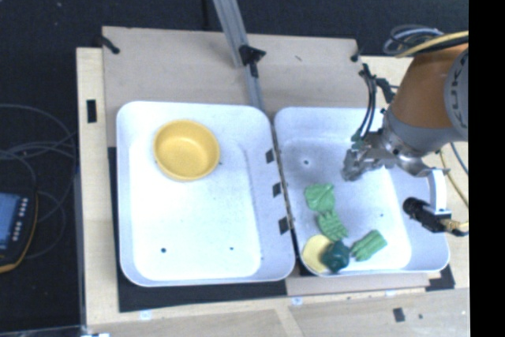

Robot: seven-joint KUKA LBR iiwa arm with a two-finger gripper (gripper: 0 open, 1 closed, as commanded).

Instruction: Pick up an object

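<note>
In the right bin (pixel 316 130), near its front, lie a light green crumpled piece (pixel 319 196), a green ridged piece (pixel 332 226), a green oblong piece (pixel 368 245), a small yellow dish (pixel 315 252) and a dark teal lump (pixel 337 256) resting on that dish. My gripper (pixel 355 165) hangs over the middle right of this bin, up and to the right of the light green piece, with nothing seen between its fingers. A yellow bowl (pixel 186 149) sits at the back left of the left bin (pixel 197 249).
A grey metal rail (pixel 226 4) slants down from the top to the divider between the bins. The arm's orange band (pixel 426 99) and cables stand over the right bin's right edge. A black handset (pixel 16 225) lies off the bench at the left.
</note>
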